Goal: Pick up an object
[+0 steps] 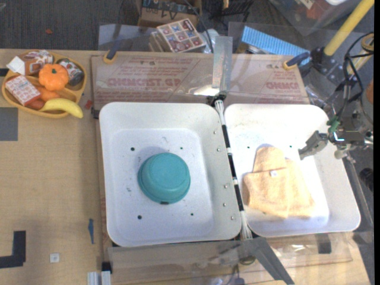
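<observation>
A teal bowl (164,177) lies upside down in the middle of the left bin (113,129). A folded tan cloth (278,184) with a small white tag lies in the right bin (338,212), toward its front left. My gripper (330,142) hangs over the right bin's right side, up and to the right of the cloth and apart from it. I see nothing held in it.
A yellow dish (18,97) with toy fruit and small boxes sits at the far left of the bench. Cardboard (154,79) lies flat behind the bins. Cables and a yellow pole (353,16) crowd the back right.
</observation>
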Available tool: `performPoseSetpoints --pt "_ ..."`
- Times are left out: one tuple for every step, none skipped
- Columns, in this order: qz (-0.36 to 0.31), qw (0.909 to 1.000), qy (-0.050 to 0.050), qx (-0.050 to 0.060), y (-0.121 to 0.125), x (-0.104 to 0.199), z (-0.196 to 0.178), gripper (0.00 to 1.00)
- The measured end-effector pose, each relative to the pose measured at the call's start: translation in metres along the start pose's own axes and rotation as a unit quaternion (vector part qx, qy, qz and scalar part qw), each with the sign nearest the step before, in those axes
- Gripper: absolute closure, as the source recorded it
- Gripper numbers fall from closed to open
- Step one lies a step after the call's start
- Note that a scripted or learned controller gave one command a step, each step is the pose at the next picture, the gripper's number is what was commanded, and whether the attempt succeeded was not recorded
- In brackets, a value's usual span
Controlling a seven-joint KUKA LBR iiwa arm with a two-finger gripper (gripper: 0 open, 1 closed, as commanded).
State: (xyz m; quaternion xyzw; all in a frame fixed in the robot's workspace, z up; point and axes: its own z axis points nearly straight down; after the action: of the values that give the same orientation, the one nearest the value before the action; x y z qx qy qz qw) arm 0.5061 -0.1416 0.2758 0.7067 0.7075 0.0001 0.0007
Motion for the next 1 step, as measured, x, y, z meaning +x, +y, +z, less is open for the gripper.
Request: performPoseSetpoints --pt "0.003 1.0000 0.000 0.001 0.0780 0.0377 0.1240 0.00"
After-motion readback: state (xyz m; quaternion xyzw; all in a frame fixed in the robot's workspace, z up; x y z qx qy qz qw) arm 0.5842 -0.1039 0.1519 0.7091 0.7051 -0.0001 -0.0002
